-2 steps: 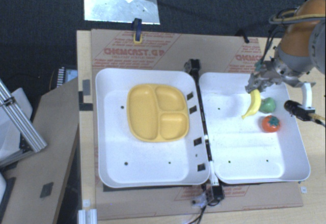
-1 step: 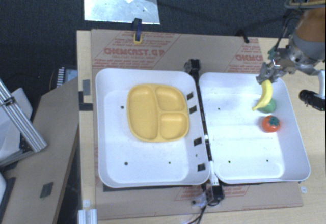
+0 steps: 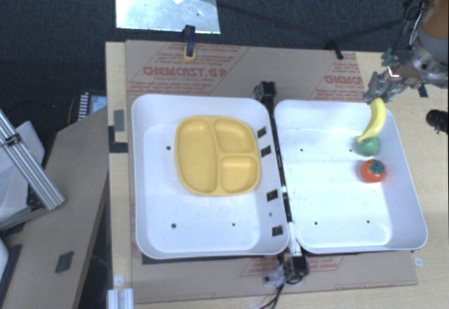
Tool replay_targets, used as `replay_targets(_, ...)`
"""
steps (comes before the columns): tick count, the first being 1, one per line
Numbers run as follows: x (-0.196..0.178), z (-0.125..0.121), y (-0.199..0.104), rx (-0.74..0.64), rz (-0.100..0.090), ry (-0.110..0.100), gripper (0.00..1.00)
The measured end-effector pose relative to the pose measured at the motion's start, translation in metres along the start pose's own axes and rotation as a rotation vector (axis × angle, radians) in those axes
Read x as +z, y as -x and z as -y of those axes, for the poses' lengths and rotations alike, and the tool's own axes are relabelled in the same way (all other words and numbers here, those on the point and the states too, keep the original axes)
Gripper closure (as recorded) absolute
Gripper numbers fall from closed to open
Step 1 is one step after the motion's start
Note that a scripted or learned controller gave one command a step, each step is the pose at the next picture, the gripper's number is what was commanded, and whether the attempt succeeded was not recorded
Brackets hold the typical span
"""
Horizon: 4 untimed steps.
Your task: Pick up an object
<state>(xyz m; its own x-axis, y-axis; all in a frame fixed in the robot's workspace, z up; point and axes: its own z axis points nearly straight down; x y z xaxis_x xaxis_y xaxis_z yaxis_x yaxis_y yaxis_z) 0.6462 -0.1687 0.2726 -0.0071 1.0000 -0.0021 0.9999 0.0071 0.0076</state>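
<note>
Lying side by side on the cardboard-covered bench (image 3: 231, 65): two shallow white bins, the left bin (image 3: 151, 230) and the right bin (image 3: 337, 230), touching along a black central seam. Sitting in the middle of the left bin, a yellow three-compartment plate (image 3: 216, 155). Reaching in at upper right, the grey arm (image 3: 429, 41), with its gripper (image 3: 379, 92) hanging over the right bin's far right corner. Clamping the upper end of a yellow banana (image 3: 375, 120), the jaws narrowed around it. Hanging down, the banana's lower tip touching a green round fruit (image 3: 367, 146). Resting just beside that, nearer the camera, a red tomato (image 3: 373, 171).
</note>
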Motion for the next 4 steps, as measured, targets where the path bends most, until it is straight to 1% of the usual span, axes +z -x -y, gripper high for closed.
replay_targets(1,0.016,0.024,-0.043,-0.001,-0.003,-0.008,1.0)
replay_targets(2,0.031,0.044,-0.096,-0.002,-0.005,-0.009,1.0)
replay_targets(3,0.037,0.075,-0.149,-0.002,-0.004,-0.009,1.0)
replay_targets(4,0.042,0.106,-0.194,-0.002,-0.004,-0.009,1.0)
